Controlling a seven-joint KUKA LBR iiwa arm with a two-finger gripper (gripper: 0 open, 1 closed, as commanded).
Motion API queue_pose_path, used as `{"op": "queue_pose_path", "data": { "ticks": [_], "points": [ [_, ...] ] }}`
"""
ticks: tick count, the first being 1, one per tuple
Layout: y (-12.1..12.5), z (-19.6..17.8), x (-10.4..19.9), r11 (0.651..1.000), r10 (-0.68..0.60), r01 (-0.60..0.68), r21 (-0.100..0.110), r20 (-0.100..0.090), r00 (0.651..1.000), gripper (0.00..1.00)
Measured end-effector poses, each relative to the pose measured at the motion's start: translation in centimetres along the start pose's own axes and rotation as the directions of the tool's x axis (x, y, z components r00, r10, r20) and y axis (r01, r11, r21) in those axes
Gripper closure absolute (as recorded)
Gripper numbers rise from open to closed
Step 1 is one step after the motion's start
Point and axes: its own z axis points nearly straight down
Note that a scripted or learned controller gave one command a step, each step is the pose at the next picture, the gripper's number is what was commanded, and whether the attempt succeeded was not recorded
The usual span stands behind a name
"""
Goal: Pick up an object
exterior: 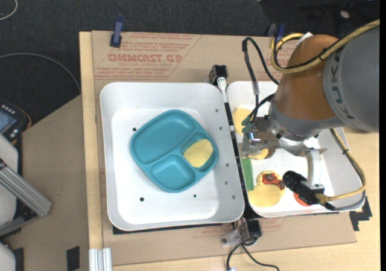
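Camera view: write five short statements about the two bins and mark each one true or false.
1. A teal divided plate lies in the left bin. True.
2. A pale yellow piece sits in one compartment of the plate. True.
3. The plate is in the right bin. False: it is in the left one.
4. The arm is over the left bin. False: it is over the right bin.
5. A green strip lies at the right bin's left edge. True.

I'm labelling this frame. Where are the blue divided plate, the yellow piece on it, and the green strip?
blue divided plate (pixel 158 137): camera view, upper-left compartment floor.
yellow piece (pixel 198 153): camera view, its middle.
green strip (pixel 246 173): camera view, mid-length.
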Motion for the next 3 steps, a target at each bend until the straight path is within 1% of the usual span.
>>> {"op": "queue_pose_path", "data": {
  "ticks": [1, 2, 3],
  "points": [
    [-2.7, -14.1, 1.1, 1.000, -0.007, 0.007, -0.023, -0.003, 1.000, 1.00],
    [-2.9, -7.1, 3.7, 1.000, -0.007, 0.007, 0.000, -0.002, 1.000, 1.00],
    [-2.9, 0.9, -1.9, 1.000, 0.002, -0.002, 0.003, 0.001, 1.000, 1.00]
  ]
}}
